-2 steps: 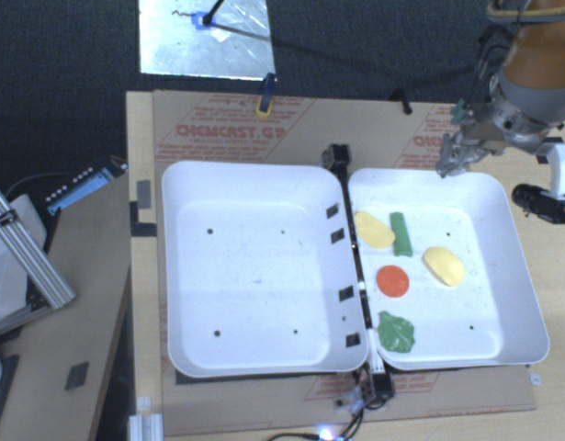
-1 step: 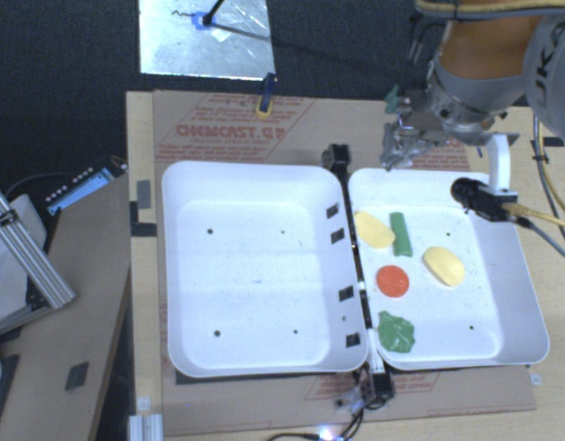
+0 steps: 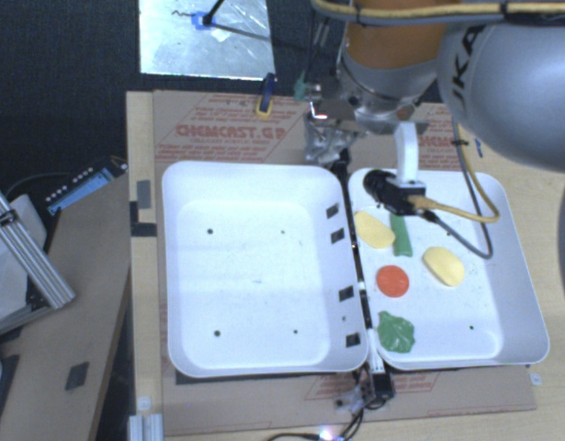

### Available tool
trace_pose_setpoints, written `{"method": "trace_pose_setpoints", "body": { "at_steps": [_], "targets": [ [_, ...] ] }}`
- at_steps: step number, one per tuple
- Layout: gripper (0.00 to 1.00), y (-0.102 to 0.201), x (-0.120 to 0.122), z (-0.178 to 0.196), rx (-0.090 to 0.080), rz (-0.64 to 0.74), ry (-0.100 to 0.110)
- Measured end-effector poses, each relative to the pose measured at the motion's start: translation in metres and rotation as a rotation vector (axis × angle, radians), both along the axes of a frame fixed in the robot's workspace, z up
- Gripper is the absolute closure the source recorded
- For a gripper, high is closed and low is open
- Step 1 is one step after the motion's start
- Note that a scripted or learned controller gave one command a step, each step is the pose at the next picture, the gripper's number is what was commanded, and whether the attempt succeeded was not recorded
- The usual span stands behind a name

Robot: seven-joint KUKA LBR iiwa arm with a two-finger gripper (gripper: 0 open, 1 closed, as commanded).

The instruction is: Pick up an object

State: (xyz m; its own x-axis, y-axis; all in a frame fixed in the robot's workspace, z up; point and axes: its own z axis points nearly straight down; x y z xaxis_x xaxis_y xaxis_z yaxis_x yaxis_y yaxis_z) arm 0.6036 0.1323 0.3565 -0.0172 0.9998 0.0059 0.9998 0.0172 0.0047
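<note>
Camera view, looking down at a slant on 2 white bins side by side. The grey arm (image 3: 502, 62) with its orange band reaches in from the right, and its gripper (image 3: 330, 150) hangs over the far end of the divider between the bins. The fingers are dark and blurred against the rim, so how far apart they stand cannot be told, and nothing can be seen between them.

The left bin (image 3: 254, 265) lies to the gripper's left and nearer the camera. The right bin (image 3: 502, 329) holds 5 small things, all nearer the camera than the gripper and to its right. Closest is a yellow piece (image 3: 374, 230), just below the gripper beside the divider. A green stick (image 3: 402, 237) touches its right edge. Further right sits a second yellow piece (image 3: 444, 265). An orange disc (image 3: 393, 281) lies between the 2 yellow pieces and nearer the camera. A green lump (image 3: 396, 332) is furthest from the gripper, by the near wall.

The stick is the only clearly elongated thing: its long axis runs roughly away from the camera, toward the gripper. The first yellow piece is a short oval lying across that line.

The step appears to be the approach. Done well, it would probably target a piece standing apart, such as the second yellow one, closing across its short width and staying clear of the divider.
</note>
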Motion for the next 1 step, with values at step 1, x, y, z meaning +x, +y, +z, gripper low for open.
{"method": "trace_pose_setpoints", "body": {
  "at_steps": [1],
  "targets": [
    [1.00, 0.0754, 0.0149, -0.0092, -0.003, -0.005, 0.002]
  ]
}}
